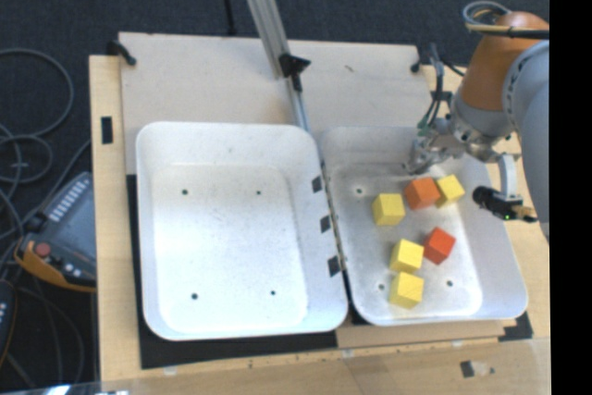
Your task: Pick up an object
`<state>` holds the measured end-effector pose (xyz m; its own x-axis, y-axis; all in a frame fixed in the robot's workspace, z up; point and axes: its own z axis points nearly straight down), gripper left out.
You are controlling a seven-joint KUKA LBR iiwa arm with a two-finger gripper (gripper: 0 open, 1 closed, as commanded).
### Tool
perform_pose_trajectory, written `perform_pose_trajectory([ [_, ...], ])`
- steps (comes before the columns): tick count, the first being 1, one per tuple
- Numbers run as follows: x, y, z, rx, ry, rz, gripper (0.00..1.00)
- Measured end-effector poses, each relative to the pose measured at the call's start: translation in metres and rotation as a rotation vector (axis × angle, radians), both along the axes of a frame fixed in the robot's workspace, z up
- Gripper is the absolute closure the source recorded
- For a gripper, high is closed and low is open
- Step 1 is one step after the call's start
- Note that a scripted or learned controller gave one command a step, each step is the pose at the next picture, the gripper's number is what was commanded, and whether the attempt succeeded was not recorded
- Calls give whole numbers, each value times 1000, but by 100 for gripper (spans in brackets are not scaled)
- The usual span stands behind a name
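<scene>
The right bin point(488, 290) holds several cubes. An orange cube point(424, 192) sits beside a small yellow cube point(450, 189) near the far side. Another yellow cube point(388, 208) lies to their left. Nearer the front are a yellow cube point(406, 254), a red-orange cube point(440, 245) and one more yellow cube point(406, 290). My gripper point(419, 159) hangs over the far part of this bin, just behind the orange cube, with nothing seen in it.
The left bin point(227, 227) lies beside the right one, sharing a middle rim. A slanted aluminium post point(264, 0) rises behind the bins. Cables and a pendant point(55, 236) lie off the bench at left.
</scene>
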<state>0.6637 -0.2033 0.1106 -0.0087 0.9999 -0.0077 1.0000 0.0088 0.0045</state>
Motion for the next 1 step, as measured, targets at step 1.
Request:
perform_pose_trajectory([
  [1,0,0,-1,-2,2,2,0],
])
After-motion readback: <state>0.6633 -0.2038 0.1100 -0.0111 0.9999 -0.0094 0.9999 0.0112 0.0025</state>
